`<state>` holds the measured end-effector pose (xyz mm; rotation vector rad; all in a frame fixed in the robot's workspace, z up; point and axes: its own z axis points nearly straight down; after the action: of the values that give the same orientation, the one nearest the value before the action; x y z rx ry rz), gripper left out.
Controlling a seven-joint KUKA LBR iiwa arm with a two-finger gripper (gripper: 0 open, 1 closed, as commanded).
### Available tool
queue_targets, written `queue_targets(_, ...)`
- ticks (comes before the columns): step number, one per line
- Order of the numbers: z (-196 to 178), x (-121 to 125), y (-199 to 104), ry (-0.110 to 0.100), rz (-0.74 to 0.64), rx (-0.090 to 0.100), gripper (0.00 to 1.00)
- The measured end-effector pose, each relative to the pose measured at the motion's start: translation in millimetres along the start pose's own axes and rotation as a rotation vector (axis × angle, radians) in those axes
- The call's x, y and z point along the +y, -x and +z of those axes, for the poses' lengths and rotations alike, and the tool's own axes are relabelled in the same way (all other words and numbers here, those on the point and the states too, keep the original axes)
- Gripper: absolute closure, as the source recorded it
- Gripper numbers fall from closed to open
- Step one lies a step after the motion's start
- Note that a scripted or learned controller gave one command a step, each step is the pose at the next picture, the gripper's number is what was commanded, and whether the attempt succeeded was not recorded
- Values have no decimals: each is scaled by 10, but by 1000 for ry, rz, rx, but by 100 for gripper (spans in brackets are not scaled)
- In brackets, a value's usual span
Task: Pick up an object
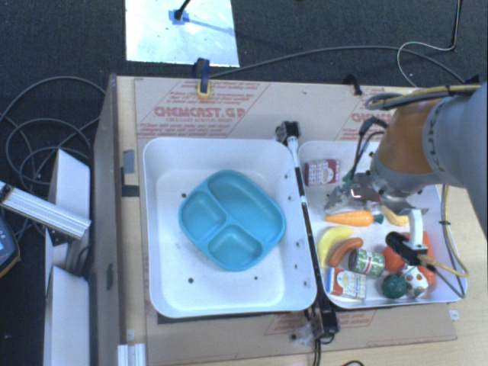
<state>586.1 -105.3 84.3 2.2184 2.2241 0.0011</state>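
the toy carrot [350,219] lies on its side in the right bin [450,300], near that bin's middle, just below the tool [345,194]. the tool hangs close over the carrot's left half — whether it touches is unclear, and how wide it stands cannot be told from here. the arm [427,147] reaches in from the right, its orange band bent down over the bin. below the carrot sit a banana [331,240], a small can [367,262] and a green ball [394,286]; a red-and-white carton [321,171] lies above. the left bin [164,280] on the table holds a blue divided plate [231,218].
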Motion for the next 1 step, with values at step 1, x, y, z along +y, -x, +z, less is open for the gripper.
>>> queue_targets(1, 17, 787, -173, -19, -1, -4, 0)
